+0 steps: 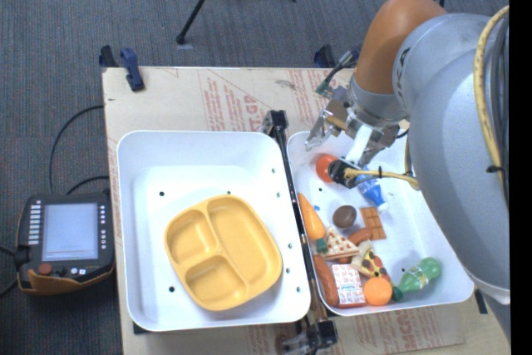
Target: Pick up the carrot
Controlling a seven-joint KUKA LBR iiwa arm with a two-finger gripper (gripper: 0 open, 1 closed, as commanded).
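The carrot point(311, 217), orange with a green stub at its near end, lies in the right bin point(438, 239) close against the left wall. My gripper point(340, 145) hangs over the far end of that bin, above and behind the carrot and well apart from it. Its two pale fingers point(317, 135) are spread open with nothing between them. A red tomato point(324, 166) sits just below the gripper.
Around the carrot lie a brown round piece point(344, 216), a wafer point(373, 222), a pizza slice point(337, 244), a blue item point(371, 193), an orange point(378, 290) and a green bottle point(420, 274). The left bin point(137, 170) holds a yellow divided plate point(222, 250).
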